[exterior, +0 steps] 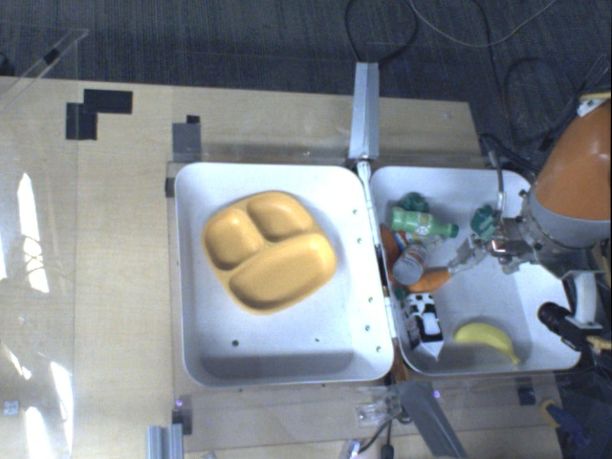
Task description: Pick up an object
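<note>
- gripper [475, 252] low in right bin [535, 357] — finger state: cannot tell
- green bottle [419, 223], banana [488, 339] nearby
- yellow tray [270, 250] in left bin [191, 285]

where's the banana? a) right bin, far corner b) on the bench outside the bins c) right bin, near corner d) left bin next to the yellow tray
c: the banana lies in the right bin, at its near edge toward the arm's side.

right bin's got a yellow banana [488, 339] lying flat near the front, green bottle [421, 224] on its side, maybe a carrot [432, 279].
</note>
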Available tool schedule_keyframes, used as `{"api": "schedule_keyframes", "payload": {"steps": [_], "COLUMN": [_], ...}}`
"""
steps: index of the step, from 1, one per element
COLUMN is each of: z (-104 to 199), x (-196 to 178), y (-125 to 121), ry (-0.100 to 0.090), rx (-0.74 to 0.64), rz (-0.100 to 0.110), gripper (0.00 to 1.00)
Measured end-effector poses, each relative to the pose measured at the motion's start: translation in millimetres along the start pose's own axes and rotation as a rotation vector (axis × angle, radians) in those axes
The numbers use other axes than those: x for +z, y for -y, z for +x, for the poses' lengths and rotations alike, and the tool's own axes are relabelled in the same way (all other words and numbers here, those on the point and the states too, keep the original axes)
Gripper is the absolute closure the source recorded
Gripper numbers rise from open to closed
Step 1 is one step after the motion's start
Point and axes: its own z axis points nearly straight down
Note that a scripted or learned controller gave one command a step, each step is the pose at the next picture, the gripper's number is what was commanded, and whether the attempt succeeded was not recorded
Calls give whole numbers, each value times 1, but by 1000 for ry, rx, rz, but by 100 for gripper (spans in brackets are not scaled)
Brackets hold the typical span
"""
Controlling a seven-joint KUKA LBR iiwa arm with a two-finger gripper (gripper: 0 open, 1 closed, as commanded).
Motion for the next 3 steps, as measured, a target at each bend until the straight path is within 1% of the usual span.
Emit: {"api": "schedule_keyframes", "payload": {"steps": [1, 2, 3], "z": [15, 30, 31], "x": [82, 97, 85], "y": [-15, 27, 24], "ry": [0, 4, 4], "rx": [-165, -226, -229], "rz": [-3, -15, -22], "gripper": [0, 0, 100]}}
